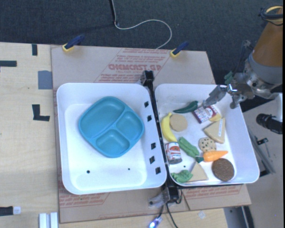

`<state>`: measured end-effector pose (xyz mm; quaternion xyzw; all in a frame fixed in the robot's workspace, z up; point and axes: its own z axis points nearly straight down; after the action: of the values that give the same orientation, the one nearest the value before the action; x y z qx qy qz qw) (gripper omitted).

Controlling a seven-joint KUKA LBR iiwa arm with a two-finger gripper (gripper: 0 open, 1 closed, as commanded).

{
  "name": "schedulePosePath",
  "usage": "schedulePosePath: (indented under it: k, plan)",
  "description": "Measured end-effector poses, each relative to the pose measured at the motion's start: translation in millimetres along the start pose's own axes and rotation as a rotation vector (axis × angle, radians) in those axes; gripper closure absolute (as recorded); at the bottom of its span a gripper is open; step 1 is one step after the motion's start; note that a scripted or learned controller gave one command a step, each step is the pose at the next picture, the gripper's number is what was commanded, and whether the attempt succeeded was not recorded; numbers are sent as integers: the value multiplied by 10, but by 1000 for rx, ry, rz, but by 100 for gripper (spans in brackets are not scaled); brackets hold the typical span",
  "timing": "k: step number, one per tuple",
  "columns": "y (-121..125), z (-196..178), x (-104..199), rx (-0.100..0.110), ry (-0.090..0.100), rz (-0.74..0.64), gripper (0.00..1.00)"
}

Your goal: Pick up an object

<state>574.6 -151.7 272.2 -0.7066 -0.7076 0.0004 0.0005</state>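
The right bin point(247, 141) holds several toy foods: a banana point(167, 128), a tan round biscuit point(178, 123), a green pepper point(186, 107), a red-and-white packet point(205, 113), a cheese wedge point(216, 131), a chip cookie point(206, 144), a carrot point(214, 155), a brown patty point(223, 169), a small can point(173, 152) and a pea pod point(189, 147). My gripper point(223, 100) hangs over the bin's far right corner, just right of the packet. It is open, with nothing between its fingers.
A blue divided plate point(111, 126) lies in the left bin point(69, 141). A black divider point(154, 127) with clips runs between the bins. A sandwich slice point(198, 173) and a green leaf point(181, 176) sit at the right bin's near edge.
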Motion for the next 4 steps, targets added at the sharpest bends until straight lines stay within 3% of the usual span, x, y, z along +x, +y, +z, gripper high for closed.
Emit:
schedulePosePath:
  k: [1,2,3,4]
  plan:
    - [-623,-760,844,-5,3,-8,0]
    - [-604,-811,802,1,0,-2,100]
    - [-580,78,1422,8,1,-4,100]
    - [-921,450,1622,6,0,0,100]
